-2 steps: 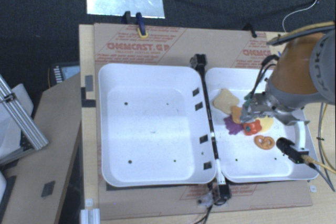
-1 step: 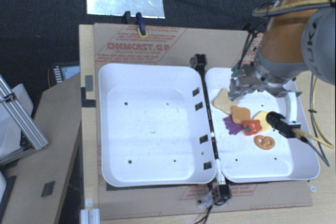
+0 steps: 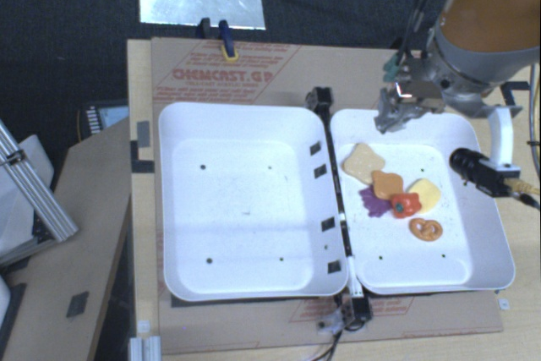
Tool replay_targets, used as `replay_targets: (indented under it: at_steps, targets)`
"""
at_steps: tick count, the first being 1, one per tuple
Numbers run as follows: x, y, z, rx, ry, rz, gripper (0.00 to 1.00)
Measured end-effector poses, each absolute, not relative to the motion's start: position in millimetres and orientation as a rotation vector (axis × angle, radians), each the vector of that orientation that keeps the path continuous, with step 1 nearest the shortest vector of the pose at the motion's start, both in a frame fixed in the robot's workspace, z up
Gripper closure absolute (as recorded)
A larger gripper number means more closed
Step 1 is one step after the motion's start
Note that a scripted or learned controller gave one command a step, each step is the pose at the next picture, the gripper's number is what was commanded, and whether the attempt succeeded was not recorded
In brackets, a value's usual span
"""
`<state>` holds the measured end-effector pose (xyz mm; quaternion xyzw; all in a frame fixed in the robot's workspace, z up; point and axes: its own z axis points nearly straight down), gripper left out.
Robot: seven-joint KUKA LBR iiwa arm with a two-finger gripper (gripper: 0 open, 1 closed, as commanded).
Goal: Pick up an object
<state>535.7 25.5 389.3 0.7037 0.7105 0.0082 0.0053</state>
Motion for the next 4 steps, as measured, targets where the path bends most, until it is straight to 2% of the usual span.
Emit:
replay_targets:
  at_steps: [1, 2, 3, 4]
  targets:
    - [544.6, 98.9, 381.6, 2.209, 2.234, 0.007, 1.00]
    - [484.0, 81.0, 323.2, 2.224, 2.225, -0.008, 1.00]
    - [487.7, 107.6, 469.3, 2.207, 2.222, 0.027, 1.00]
    - [488.3, 181.0, 502.0, 2.208, 2.233, 0.011, 1.00]
